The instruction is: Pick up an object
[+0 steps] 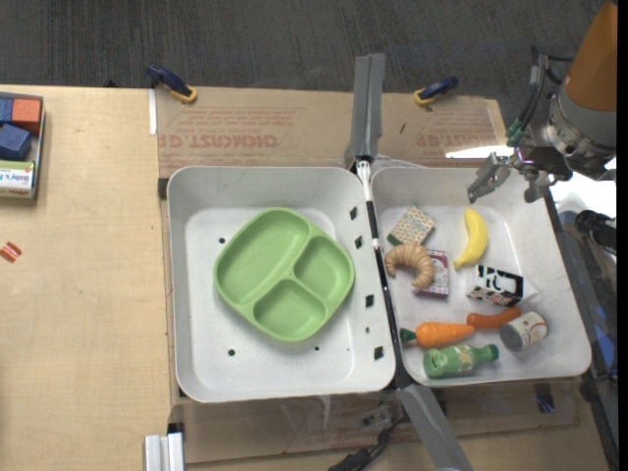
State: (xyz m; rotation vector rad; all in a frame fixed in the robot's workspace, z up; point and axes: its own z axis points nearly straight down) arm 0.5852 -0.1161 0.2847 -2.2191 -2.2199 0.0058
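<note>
My gripper [510, 183] hangs over the back right corner of the right bin [567, 263], its two fingers spread apart with nothing between them. Just below and left of it lies a yellow banana [473, 237]. Further into the bin are a croissant [410, 261], a cracker pack [411, 227], a pink packet [438, 273], a black and white box [496, 284], a carrot [444, 335], an orange-red sausage [493, 317], a small can [523, 331] and a green bottle [459, 360].
The left bin [196, 351] holds a green divided plate [285, 274]. A metal divider [368, 116] runs between the bins. Two blue and yellow clamps [172, 82] [436, 89] hold the cardboard at the back. A box of coloured blocks [20, 143] sits far left.
</note>
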